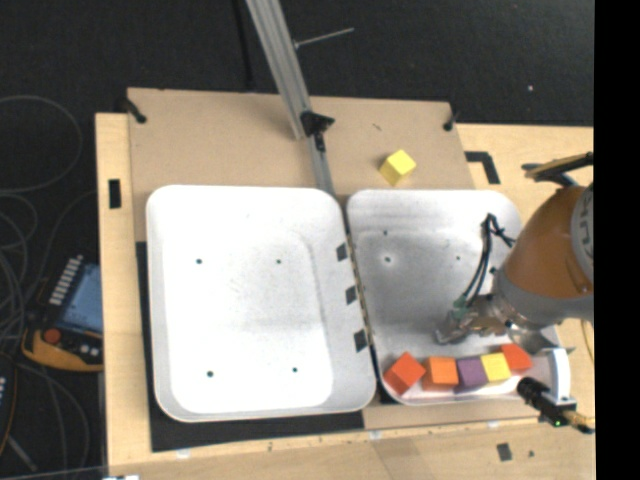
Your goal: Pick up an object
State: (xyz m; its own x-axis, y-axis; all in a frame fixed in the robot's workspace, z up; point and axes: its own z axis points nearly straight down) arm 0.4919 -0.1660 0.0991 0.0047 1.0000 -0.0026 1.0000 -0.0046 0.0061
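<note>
Along the front wall of the right bin (420,223) lies a row of blocks: a red-orange block (405,371), an orange block (441,371), a purple block (470,372), a yellow block (496,368) and a red block (516,357). My gripper (462,325) hangs low in this bin, just above and behind the row, over the orange and purple blocks. The arm's orange band (550,248) sits above it to the right. Nothing shows between the fingers.
The left bin (245,298) sits beside the right one. A loose yellow cube (397,166) rests on the bench behind the right bin. A metal pole (285,58) slants up from between the bins. Cables and a handset (70,313) lie at far left.
</note>
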